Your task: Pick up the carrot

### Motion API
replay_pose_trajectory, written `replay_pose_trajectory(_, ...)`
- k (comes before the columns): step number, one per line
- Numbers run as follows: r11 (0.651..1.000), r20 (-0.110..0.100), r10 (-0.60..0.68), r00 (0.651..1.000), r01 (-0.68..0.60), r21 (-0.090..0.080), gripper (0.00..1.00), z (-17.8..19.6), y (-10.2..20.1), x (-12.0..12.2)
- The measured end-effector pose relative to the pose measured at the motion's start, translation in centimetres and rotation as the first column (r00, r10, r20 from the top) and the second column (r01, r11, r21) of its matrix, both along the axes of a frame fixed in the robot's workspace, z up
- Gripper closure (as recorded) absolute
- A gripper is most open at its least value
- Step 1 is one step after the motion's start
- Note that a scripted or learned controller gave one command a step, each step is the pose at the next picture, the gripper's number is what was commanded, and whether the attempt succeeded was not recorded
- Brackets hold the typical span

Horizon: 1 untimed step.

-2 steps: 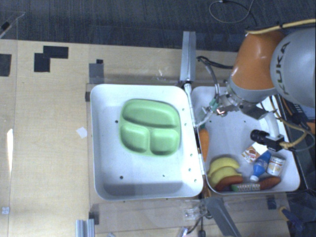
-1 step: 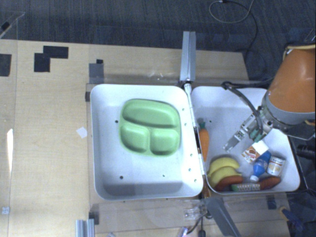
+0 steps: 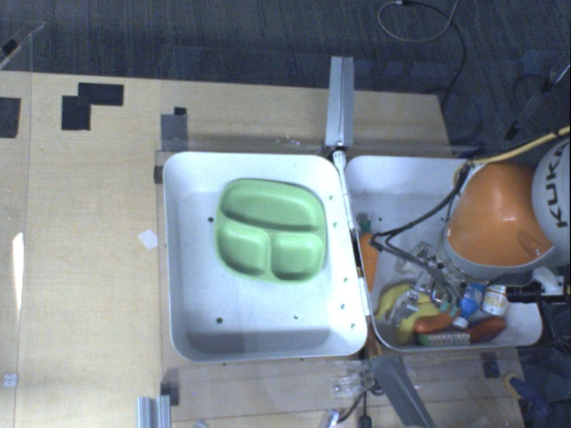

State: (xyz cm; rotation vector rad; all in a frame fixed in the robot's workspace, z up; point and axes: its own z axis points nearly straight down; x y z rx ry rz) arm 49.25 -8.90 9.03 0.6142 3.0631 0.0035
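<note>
while the arm [image 3: 504,212] hangs low over the right bin [image 3: 393,181], its pincer [image 3: 428,291] sits among a pile of toys, jaw state impossible to tell. the carrot [image 3: 368,255], seemingly the orange piece at the bin's 9 o'clock wall, lies apart from it. the left bin [image 3: 192,266] holds a green tray [image 3: 270,230].

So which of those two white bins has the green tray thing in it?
The left bin, the one farther from the arm. The green divided tray lies there alone, while the right bin holds a jumble of toy foods under the arm.
</note>
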Motion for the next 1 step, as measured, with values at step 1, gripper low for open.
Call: replay_pose_trajectory(1,1.0,0.009,-0.001,1.0,0.001,0.001,1.0,1.27,0.09,0.33)
